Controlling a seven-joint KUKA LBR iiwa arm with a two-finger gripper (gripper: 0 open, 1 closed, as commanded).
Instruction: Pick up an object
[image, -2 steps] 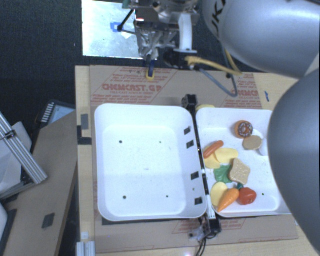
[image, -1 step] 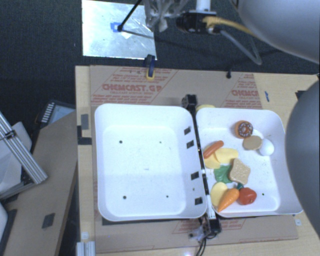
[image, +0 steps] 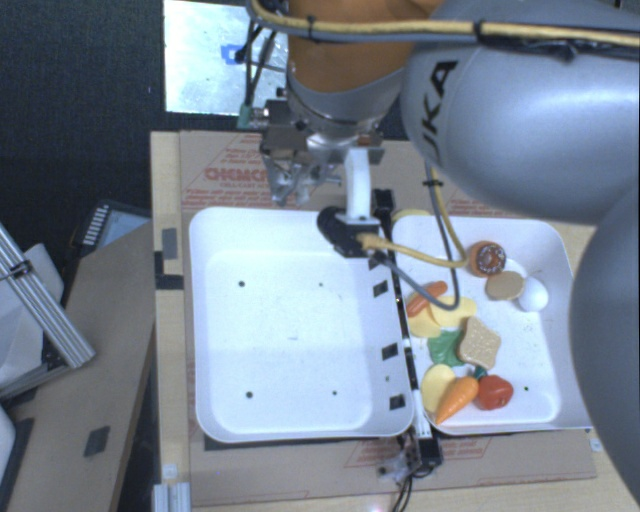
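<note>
Orange carrot (image: 455, 398) beside red toy (image: 494, 392), right bin (image: 545, 255)

You see the end effector (image: 292, 182) at the far rim of the left bin (image: 290, 340); the right bin (image: 542, 352) holds a carrot (image: 455, 398), a tomato (image: 495, 391), a bread slice (image: 480, 343), an egg (image: 533, 295) and a doughnut (image: 489, 258).

You'll find the toy foods (image: 478, 343) clustered in the right bin (image: 540, 365). The orange carrot (image: 455, 398) lies tilted, touching the red tomato (image: 495, 392).
</note>
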